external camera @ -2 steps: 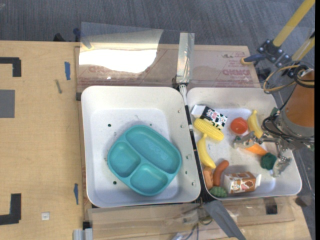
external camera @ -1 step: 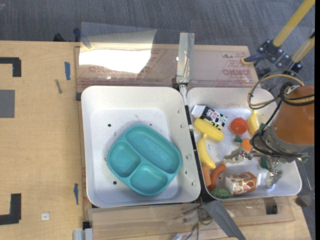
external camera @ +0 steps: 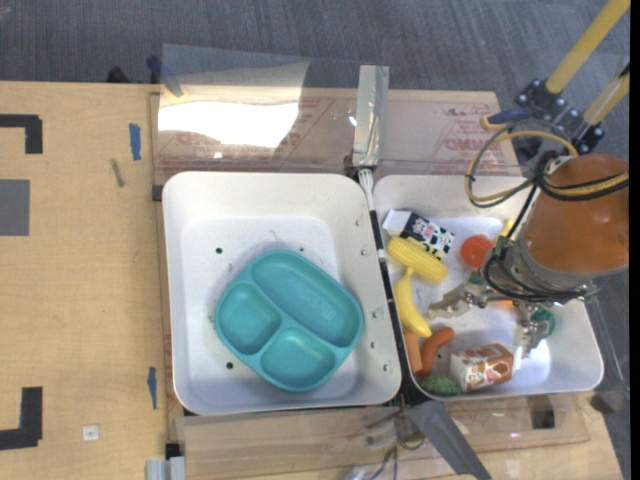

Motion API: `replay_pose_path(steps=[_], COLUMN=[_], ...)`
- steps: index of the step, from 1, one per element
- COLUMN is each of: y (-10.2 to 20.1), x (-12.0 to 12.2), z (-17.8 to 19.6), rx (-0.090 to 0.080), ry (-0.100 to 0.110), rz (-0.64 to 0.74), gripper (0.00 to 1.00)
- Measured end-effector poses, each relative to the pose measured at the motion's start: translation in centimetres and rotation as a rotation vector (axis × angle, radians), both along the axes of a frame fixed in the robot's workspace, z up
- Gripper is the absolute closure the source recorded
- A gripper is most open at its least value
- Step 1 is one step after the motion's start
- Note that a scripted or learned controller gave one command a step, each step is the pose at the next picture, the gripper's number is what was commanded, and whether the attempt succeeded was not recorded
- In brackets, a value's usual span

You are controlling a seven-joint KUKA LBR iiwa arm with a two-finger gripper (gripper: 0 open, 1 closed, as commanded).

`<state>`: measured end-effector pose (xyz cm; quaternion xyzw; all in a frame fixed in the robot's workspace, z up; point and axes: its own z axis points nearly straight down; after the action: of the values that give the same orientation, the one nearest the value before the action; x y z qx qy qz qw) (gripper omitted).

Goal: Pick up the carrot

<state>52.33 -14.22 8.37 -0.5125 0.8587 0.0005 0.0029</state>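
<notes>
The carrot (external camera: pixel 432 348) lies slanted near the front left of the right bin (external camera: pixel 585 368), its green top towards the bin's front edge. It sits between a banana (external camera: pixel 410 308) and a juice box (external camera: pixel 483 368). My gripper (external camera: pixel 493 314) hangs over the middle of the right bin, up and to the right of the carrot and apart from it. Its fingers stand spread, one fingertip (external camera: pixel 453 304) pointing towards the banana, and nothing is between them. The arm's orange band (external camera: pixel 585 223) covers part of the bin's right side.
In the right bin there are also a corn cob (external camera: pixel 417 258), a cow-patterned carton (external camera: pixel 428 233) and a red tomato (external camera: pixel 477 251) at the back. The left bin (external camera: pixel 200 218) holds a teal divided plate (external camera: pixel 290 318). Yellow cables run at the top right.
</notes>
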Motion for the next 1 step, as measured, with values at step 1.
replay_pose_path(steps=[1], y=[-2.84], x=[1.17], z=[0.00], rx=[-0.001], ry=[0.000], rz=[0.260], gripper=[0.00])
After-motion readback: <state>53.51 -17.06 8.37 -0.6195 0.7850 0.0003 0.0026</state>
